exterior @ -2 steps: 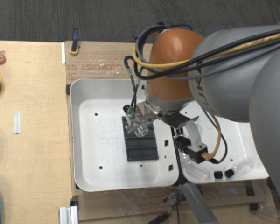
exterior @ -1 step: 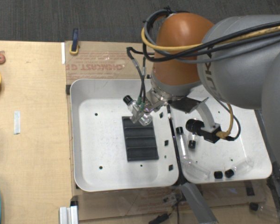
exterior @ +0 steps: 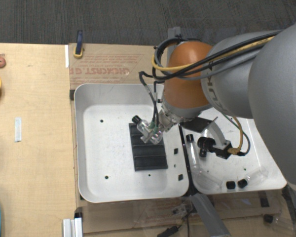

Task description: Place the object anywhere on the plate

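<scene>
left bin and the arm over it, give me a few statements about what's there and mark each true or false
1. A dark ridged block lies in the left bin. True.
2. The gripper is over the block's upper end. True.
3. The block sits in the right bin. False: it lies in the left one.
4. The arm's orange band is over the wooden bench at the far left. False: it is above the seam between the bins.
5. A yellow cable runs along the arm. True.
</scene>
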`<state>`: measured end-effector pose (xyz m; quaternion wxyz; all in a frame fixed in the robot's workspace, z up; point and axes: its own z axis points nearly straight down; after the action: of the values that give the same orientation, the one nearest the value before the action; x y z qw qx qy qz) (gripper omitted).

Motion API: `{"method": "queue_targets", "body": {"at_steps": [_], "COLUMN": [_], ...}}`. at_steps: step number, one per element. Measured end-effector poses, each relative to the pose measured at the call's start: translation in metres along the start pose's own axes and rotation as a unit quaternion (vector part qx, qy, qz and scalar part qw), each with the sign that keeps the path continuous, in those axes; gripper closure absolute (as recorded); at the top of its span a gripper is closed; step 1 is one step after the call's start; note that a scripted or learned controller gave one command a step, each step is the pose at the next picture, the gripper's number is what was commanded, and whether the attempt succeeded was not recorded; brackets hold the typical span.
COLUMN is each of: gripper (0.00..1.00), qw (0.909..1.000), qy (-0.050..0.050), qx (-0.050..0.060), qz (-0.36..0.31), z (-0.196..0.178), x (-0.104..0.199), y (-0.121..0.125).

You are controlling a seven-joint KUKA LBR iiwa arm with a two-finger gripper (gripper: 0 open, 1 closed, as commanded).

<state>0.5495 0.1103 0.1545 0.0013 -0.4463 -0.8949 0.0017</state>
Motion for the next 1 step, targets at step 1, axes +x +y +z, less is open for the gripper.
{"method": "queue_targets", "body": {"at_steps": [1], "gripper": [1.0], "qw": [0.9795], "qy": [-0.001], "qx": [-0.001], "qz": [-0.201], "z": [-0.0964], "x": [0.0304], "y": [0.0164]}}
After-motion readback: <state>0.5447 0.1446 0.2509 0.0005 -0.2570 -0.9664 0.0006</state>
